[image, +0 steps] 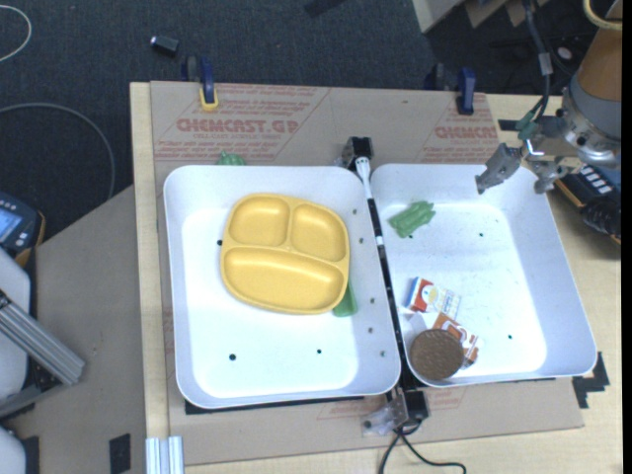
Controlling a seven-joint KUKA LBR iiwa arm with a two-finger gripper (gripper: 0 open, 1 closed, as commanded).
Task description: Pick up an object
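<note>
The end effector [504,169], its grip impossible to make out, hangs at the right bin's [533,265] far edge; just down-left lies a green leafy piece [411,217] (likely light and soft, best pinched across its middle), a brown disc [435,354] farther off.

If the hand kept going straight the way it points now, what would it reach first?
The hand points left and down over the right bin's far edge. Going on, it would probably meet the green object or the bin floor before it; depth is unclear.
</note>
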